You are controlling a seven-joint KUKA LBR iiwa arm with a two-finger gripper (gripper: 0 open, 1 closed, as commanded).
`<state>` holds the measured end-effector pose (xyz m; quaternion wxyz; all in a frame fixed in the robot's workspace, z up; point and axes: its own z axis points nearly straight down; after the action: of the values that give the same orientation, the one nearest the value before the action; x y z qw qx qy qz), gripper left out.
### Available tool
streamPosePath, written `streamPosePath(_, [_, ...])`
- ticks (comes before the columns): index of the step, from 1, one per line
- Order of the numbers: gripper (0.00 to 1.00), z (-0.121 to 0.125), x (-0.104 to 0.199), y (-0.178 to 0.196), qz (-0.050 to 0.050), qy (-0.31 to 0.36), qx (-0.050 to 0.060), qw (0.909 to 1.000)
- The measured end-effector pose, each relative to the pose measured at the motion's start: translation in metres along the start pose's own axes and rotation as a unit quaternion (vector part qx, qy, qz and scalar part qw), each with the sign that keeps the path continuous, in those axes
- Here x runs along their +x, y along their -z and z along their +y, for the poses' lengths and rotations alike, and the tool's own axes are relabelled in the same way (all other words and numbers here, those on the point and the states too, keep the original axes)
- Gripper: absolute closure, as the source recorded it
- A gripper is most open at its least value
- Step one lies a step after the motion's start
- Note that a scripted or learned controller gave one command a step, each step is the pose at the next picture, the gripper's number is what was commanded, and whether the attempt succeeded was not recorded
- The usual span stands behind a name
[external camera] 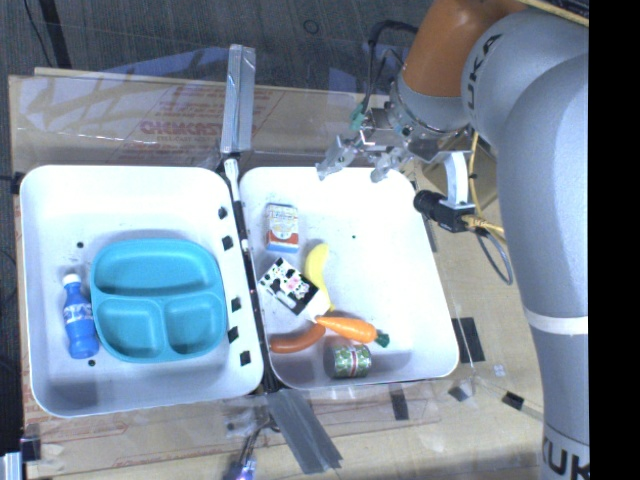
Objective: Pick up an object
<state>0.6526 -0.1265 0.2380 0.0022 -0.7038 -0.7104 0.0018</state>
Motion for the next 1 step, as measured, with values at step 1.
streamPosePath(1, [0.0, -0.0663, 0.0246, -0.1184, 0.0, 0.039, -0.001, 0.9993])
